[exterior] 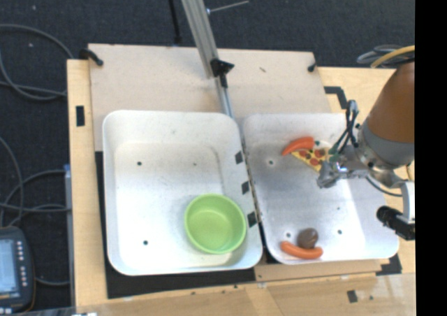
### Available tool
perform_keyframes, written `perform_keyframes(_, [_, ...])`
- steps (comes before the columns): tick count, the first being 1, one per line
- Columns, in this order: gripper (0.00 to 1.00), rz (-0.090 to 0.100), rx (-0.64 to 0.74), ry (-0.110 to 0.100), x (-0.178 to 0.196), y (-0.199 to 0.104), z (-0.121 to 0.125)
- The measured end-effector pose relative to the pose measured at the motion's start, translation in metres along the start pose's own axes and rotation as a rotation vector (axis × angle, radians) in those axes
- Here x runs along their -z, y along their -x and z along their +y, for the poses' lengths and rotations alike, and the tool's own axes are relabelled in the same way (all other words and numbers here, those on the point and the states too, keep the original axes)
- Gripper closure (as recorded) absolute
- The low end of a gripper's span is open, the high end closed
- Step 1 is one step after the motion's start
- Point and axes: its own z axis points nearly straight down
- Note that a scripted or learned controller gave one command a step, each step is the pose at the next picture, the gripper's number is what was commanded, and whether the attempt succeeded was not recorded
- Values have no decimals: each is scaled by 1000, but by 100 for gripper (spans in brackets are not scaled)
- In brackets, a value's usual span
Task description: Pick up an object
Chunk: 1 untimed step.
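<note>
In the right bin [279, 203] a pizza slice toy [306, 152] with an orange crust lies near the far side. Just right of it my gripper [328, 176] hangs low over the bin floor, beside the slice's tip. Near the front rim of the same bin sit a brown round object [307, 238] and an orange sausage-shaped object [302, 252], touching each other. A green bowl [215, 223] rests in the front right corner of the left bin [140, 168].
A slanted metal pole [202, 28] rises from behind the bins at the centre. The arm's orange band [394, 101] and grey wrist stand over the right bin's right rim. Cables lie on the dark floor at left.
</note>
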Motion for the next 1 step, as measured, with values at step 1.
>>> perform_keyframes(1, [100, 3, 4, -4, 6, -46, 7])
